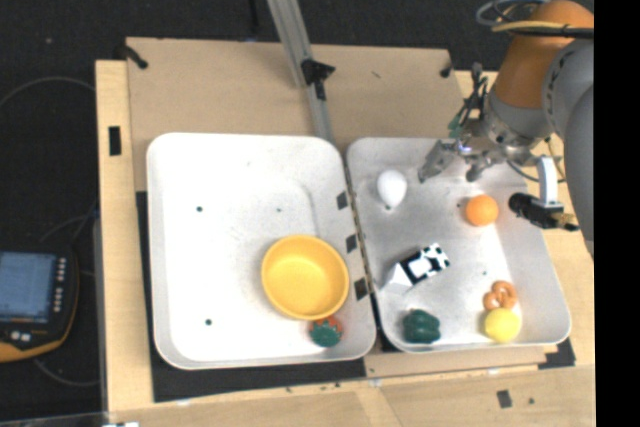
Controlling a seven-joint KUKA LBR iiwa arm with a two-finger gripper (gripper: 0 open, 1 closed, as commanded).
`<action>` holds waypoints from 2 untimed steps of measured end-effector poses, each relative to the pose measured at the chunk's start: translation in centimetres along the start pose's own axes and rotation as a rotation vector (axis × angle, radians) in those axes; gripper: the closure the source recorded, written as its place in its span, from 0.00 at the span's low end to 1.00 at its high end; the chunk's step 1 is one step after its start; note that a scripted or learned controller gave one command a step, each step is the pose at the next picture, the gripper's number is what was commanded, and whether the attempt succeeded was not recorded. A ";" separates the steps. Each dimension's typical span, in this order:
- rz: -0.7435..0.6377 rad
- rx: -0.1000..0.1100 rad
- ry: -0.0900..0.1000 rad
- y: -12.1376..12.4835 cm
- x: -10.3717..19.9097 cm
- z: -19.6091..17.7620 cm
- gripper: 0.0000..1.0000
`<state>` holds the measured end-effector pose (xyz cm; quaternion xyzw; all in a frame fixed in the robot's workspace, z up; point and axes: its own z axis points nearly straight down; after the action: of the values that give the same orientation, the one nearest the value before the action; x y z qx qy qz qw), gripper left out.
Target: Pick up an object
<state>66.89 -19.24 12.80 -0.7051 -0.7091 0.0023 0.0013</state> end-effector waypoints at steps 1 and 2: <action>-0.001 -0.003 -0.001 0.0 -0.1 2.8 0.00; -0.004 -0.010 -0.006 0.2 -0.2 1.4 1.00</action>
<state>67.04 -19.46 11.39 -0.7037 -0.7105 0.0007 -0.0041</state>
